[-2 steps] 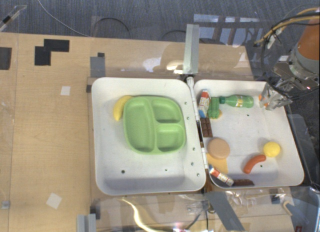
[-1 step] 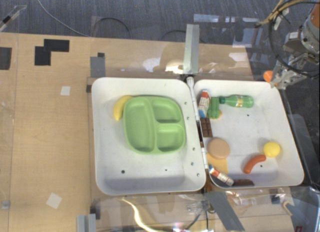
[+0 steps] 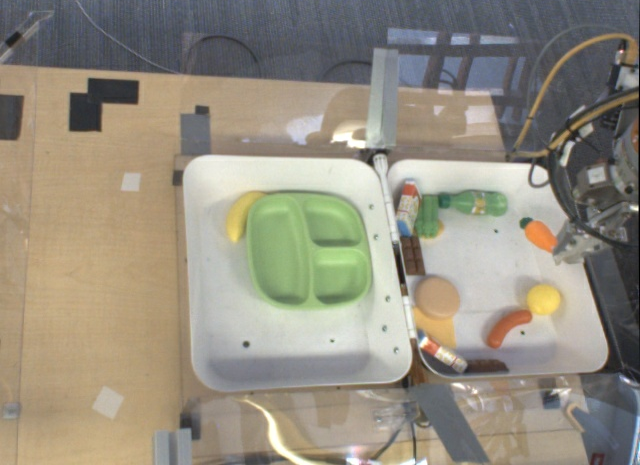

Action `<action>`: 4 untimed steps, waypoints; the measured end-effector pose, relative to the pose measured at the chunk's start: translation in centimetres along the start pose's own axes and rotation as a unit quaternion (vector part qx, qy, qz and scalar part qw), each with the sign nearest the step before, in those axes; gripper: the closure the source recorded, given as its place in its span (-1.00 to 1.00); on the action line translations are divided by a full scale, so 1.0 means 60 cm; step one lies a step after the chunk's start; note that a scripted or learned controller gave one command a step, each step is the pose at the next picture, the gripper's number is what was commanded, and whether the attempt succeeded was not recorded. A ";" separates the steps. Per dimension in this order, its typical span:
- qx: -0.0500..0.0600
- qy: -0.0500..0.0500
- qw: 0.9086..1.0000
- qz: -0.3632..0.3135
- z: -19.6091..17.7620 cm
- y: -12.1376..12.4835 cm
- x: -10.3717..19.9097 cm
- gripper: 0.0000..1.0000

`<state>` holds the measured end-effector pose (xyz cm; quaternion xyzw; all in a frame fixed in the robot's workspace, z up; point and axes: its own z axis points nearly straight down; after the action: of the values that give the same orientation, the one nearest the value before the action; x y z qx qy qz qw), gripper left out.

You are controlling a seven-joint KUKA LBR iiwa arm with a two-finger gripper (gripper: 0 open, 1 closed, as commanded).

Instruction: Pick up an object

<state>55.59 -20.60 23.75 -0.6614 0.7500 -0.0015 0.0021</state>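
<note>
The right bin (image 3: 590, 348) holds several small items: a green bottle (image 3: 472, 203), an orange carrot (image 3: 538, 234), a yellow lemon (image 3: 543, 299), a red sausage (image 3: 508, 326), a round tan bun (image 3: 437, 296), a red-and-white tube (image 3: 406, 208) and a brown chocolate bar (image 3: 407, 253). My gripper (image 3: 578, 241) hangs at the right rim of this bin, just right of the carrot and above the lemon. Nothing is visibly held in it. Cables and the wrist crowd around it.
The left bin (image 3: 210, 343) carries a green divided plate (image 3: 305, 250) with a yellow banana (image 3: 238, 216) tucked at its left edge. A yellow wedge (image 3: 440, 331) and another tube (image 3: 446, 356) lie at the right bin's front left corner. A metal post (image 3: 381, 103) stands behind the bins.
</note>
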 end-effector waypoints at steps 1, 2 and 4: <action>0.004 -0.002 1.000 0.003 -0.076 -0.050 -0.160 1.00; 0.006 0.001 1.000 -0.009 -0.223 -0.190 -0.021 1.00; 0.003 -0.001 1.000 -0.018 -0.192 -0.190 -0.027 1.00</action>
<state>67.03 -20.42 35.31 -0.6751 0.7377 -0.0029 0.0046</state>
